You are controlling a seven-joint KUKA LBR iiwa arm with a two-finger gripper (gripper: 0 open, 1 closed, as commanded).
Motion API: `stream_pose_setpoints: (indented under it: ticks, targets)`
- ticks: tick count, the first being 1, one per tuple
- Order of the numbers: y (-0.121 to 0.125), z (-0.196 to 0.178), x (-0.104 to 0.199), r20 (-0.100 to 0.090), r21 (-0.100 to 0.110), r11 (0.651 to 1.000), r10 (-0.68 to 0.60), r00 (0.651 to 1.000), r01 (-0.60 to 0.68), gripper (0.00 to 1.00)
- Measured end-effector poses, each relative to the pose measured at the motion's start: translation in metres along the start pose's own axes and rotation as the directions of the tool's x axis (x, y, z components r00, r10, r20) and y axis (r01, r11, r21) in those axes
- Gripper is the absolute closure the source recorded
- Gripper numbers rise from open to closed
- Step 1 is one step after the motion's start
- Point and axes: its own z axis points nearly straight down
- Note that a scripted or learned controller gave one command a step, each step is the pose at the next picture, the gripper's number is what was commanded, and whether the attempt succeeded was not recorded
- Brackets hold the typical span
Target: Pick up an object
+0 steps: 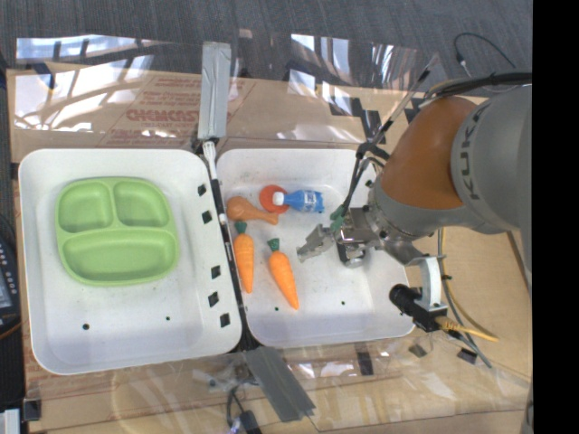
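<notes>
The gripper (312, 245) hangs over the right bin (357, 319), its two fingers splayed apart and released, with nothing between them. It sits just right of the larger carrot (283, 278), which looks like the nearest candidate for the pick.

To do this step well, the jaws should come down astride the carrot's thick middle and close across its short width, not along its length. The wrist therefore likely needs turning until the line between the fingers crosses the carrot at a right angle. A grip near the narrow tip would probably slip, so the fat half near the green top is the safer place. The descent should stop with the fingers just clear of the bin floor, and the closing should be centred so the carrot is not nudged aside.

The larger carrot lies flat, near the middle of the right bin. Its long axis runs on a slant, green top toward the far left, orange tip toward the near right.

A smaller carrot (244, 259) lies to the larger carrot's left, close against the wall between the right bin and the left bin (45, 333), its long axis almost straight from far to near, green top at the far end. Beyond the larger carrot lie a toy drumstick (249, 211) and a red-and-blue toy (291, 199). The left bin holds a green divided tray (116, 231).
</notes>
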Motion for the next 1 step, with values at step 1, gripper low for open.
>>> stream_pose_setpoints:
  ticks: [1]
  targets:
    - [0.0038, 0.0966, 0.0386, 0.001, -0.003, 1.0, -0.019, 1.0, 0.019, 0.0]
